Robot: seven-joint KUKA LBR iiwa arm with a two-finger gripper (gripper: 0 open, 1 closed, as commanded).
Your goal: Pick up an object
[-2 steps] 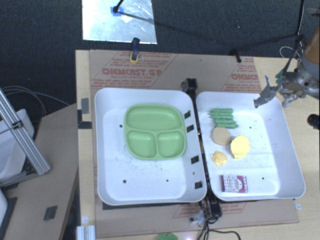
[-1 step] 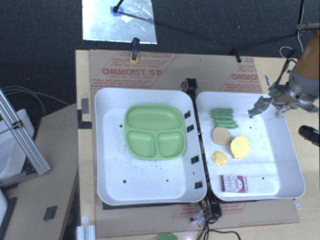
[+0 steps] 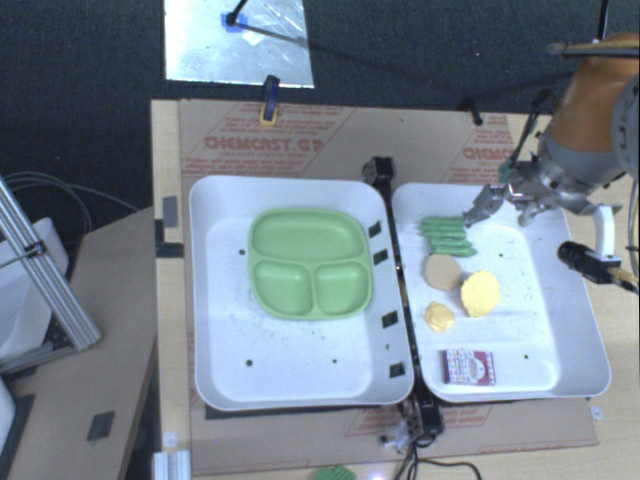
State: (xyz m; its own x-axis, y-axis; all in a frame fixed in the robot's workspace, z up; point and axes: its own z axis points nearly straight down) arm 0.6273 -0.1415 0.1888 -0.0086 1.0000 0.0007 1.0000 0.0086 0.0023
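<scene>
Just beside jaws (image 3: 480,211): green beans (image 3: 445,235)

I log two white bins (image 3: 210,298). Pale green divided plate (image 3: 308,263). Green ridged piece (image 3: 446,234) just below the fingers; beyond it a tan disc (image 3: 442,271), two yellow pieces (image 3: 480,293), a red-and-white patterned box (image 3: 468,367).

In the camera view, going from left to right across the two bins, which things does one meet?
Green divided plate → green beans → red and white packet → gripper.
</scene>
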